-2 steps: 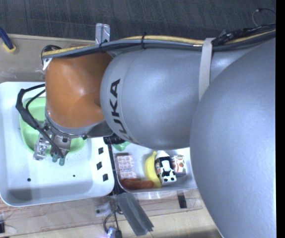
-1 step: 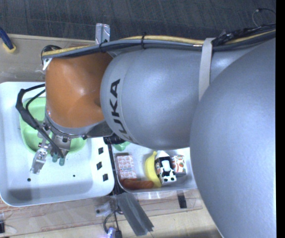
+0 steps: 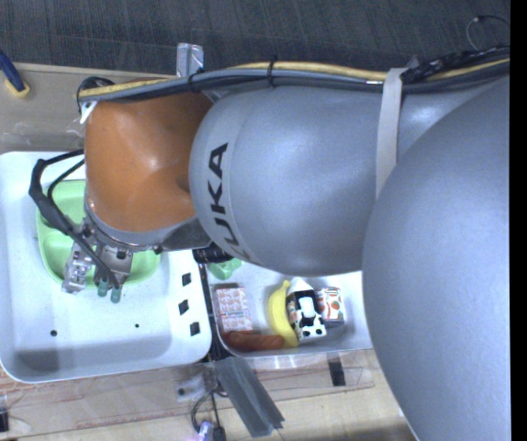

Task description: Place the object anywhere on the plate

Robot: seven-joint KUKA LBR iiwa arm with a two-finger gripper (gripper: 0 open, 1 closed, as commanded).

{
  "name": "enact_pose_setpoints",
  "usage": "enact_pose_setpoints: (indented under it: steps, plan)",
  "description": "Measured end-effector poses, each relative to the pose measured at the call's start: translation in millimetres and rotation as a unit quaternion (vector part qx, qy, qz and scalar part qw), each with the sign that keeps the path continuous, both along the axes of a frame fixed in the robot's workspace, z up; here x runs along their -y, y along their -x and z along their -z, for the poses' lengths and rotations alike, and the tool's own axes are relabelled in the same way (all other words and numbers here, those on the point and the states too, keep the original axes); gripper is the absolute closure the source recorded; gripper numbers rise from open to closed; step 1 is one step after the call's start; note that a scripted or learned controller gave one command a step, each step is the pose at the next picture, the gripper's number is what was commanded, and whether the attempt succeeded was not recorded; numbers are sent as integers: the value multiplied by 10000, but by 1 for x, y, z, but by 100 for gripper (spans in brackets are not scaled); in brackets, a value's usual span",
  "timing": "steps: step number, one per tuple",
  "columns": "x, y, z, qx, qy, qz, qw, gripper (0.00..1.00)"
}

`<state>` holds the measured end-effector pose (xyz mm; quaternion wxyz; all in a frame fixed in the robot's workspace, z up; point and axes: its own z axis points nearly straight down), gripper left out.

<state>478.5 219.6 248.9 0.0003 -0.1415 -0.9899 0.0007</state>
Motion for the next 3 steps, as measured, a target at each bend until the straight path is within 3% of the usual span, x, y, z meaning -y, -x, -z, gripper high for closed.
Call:
enact_pose_setpoints:
  steps: [1, 2, 3]
  plan:
    - [0, 0, 0, 0, 1, -2, 10000, 0]
    - [-1, -1, -9, 9, -2, -21, 10000, 100]
    - [1, 3, 38, -5, 5, -17, 10000, 100]
